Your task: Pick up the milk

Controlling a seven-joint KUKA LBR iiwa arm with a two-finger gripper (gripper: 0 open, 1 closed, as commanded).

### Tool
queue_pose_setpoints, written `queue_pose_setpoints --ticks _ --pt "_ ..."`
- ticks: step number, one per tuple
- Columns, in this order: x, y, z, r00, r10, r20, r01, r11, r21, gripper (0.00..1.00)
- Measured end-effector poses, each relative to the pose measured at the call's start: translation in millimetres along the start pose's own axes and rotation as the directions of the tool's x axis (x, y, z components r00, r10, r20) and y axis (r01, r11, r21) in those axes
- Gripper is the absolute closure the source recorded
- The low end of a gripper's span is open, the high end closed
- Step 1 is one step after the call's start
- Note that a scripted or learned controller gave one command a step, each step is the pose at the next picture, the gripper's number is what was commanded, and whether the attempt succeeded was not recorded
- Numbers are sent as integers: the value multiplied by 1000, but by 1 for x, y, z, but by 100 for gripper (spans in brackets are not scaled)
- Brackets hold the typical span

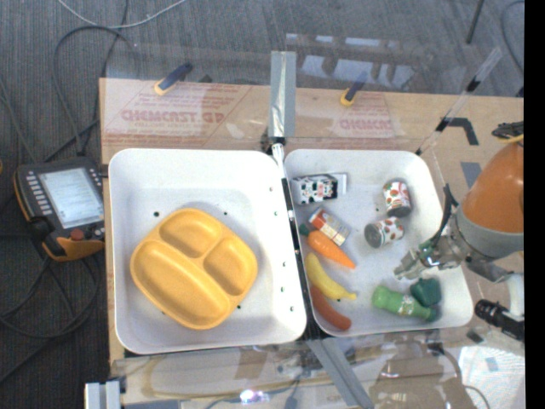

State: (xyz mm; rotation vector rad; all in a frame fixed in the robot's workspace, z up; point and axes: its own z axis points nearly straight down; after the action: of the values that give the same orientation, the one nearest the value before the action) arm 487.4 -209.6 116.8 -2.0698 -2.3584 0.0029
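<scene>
Milk carton lying on its side near the far-left corner of the right bin, black-and-white cow print up, just beside the divider wall. Gripper low over the right edge of the same bin, well apart from the carton. Fingers too small and blurred against the clutter: cannot tell whether parted or closed, and nothing seen between them.

Between gripper and carton: two printed cans, a small red-capped bottle, a carrot, a banana. Green bottle right beneath the wrist.

Likely risks: clipping a can on the way across and rolling it into the carton; closing on the green bottle instead; pinching the carton against the wall, so one finger lands on the rim.
</scene>
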Motion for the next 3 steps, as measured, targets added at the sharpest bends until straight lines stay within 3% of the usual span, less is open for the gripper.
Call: queue_pose_setpoints --ticks 1,2,3 --pt "30 25 -52 963 271 0 -271 963 0 100" --pt "1 13 -106 993 -122 5 122 993 -2 100" --pt "-13 -5 -110 812 -584 4 584 812 -2 100"
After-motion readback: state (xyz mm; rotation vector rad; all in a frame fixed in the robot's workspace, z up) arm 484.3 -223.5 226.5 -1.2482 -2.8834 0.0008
